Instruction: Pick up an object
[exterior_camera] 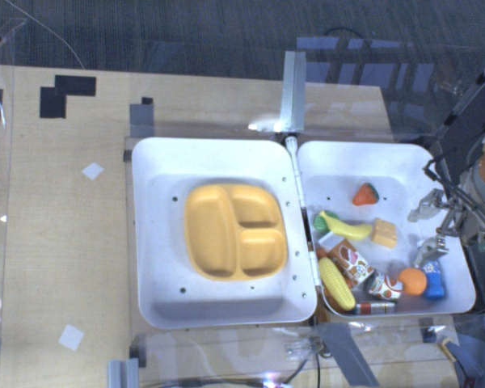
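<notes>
Two white bins sit side by side on the bench. Left bin (153, 217): a yellow divided tray (234, 231) lies near its centre.

Right bin (339, 162): the toys gather toward its near edge. A strawberry (365, 193) sits alone toward the far side. A banana (345, 227) and a tan block (385, 233) lie mid-bin. A corn cob (336, 283) lies in the near-left corner, a printed carton (352, 263) just beside it. An orange (413, 282) touches a blue item (433, 284) near the near-right corner.

The gripper (433, 229) hangs over the bin's right edge with its fingers spread apart and nothing between them, above the blue item.
</notes>
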Motion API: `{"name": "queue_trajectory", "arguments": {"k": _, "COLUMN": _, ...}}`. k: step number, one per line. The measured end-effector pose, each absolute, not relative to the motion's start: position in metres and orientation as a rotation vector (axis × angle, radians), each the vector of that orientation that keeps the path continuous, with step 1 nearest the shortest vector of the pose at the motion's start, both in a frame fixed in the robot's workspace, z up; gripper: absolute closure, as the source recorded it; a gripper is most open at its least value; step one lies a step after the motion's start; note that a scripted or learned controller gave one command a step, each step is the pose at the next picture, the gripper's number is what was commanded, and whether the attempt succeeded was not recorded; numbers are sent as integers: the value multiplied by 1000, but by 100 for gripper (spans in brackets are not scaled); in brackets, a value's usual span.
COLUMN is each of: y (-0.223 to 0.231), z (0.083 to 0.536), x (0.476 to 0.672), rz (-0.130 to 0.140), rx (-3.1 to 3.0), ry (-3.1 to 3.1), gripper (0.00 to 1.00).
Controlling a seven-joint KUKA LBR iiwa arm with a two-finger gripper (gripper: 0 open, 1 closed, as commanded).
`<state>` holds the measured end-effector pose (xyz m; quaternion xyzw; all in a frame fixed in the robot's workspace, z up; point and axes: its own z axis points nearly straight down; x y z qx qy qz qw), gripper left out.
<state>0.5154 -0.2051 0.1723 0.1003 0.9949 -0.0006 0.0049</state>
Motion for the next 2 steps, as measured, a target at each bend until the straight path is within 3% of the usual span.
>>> {"name": "queue_trajectory", "arguments": {"k": 1, "y": -199, "z": 100, "x": 596, "rz": 0, "rx": 787, "ry": 3009, "gripper": 0}}
{"name": "queue_trajectory", "arguments": {"k": 2, "y": -164, "z": 96, "x": 631, "rz": 6, "rx": 1279, "ry": 2857, "gripper": 0}}
